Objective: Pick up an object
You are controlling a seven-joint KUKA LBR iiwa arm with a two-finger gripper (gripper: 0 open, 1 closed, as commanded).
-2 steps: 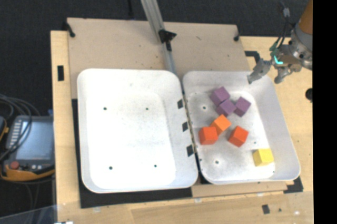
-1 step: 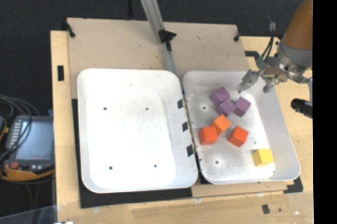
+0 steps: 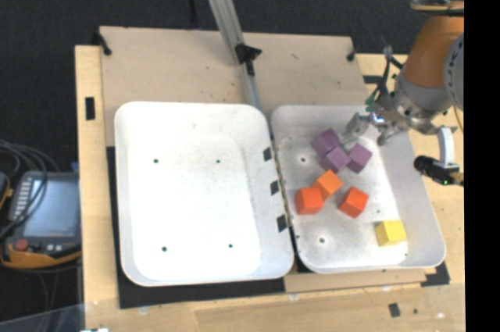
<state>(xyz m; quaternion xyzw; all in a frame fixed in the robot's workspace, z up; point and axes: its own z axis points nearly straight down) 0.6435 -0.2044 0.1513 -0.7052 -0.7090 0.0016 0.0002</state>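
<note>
Counter front (image 3: 234, 311): bare pale wood along the near edge; you have nothing to work with here.

Left bin (image 3: 195, 190): white, shallow, holding no blocks; a teach pendant (image 3: 39, 217) lies well apart on its outer side, off the counter.

Right bin (image 3: 414, 198): white, shallow, and it carries all the blocks you may choose from.

Yellow block (image 3: 390, 232): nearest the front of the right bin, alone, apart from the rest.

Orange blocks: three in a loose group mid-bin, one at left (image 3: 309, 200), one at right (image 3: 353, 201), one just behind them (image 3: 330, 183).

Purple blocks: three touching or nearly touching behind the orange group, at (image 3: 326, 141), (image 3: 337, 158) and (image 3: 359, 158).

Gripper (image 3: 373, 129): you see it hanging over the far right part of the right bin, on the grey wrist below the orange band (image 3: 433, 49).

Jaws: two fingers read as spread apart with nothing between them, though the view is small; treat this as likely, not certain.

Key relation: the purple cluster lies just beside the jaws, toward the left and slightly nearer the front; the rearmost purple block is the closest candidate. The blocks are roughly cubic, so no long axis guides you.

Risk, judged: neighbours crowd the purple blocks, so a finger may land on an adjoining block.

Far side: a slanted metal post (image 3: 223, 2) rises behind the bins; dark floor lies beyond.
</note>
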